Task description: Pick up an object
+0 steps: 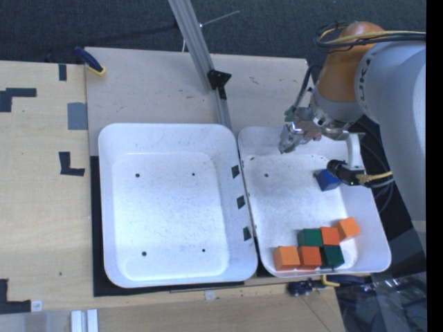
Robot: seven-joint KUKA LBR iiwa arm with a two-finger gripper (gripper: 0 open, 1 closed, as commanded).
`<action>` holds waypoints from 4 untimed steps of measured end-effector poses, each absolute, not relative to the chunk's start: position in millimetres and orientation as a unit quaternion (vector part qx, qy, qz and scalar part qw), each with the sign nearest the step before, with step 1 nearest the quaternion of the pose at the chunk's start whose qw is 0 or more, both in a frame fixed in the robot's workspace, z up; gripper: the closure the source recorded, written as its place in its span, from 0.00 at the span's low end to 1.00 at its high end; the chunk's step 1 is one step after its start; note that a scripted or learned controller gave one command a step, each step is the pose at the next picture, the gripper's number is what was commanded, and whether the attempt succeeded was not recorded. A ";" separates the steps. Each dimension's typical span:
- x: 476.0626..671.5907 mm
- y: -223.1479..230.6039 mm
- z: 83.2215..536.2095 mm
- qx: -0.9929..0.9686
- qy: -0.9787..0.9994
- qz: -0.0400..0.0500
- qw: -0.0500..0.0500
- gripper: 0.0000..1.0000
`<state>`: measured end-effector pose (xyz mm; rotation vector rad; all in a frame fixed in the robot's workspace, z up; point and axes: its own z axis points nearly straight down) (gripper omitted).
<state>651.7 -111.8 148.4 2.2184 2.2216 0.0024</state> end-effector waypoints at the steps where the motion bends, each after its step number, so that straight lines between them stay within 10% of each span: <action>1: 643.8 -107.0 198.7 0.706 0.708 0.001 0.001 1.00; 4: 612.8 -7.5 259.5 0.705 0.709 0.000 -0.001 1.00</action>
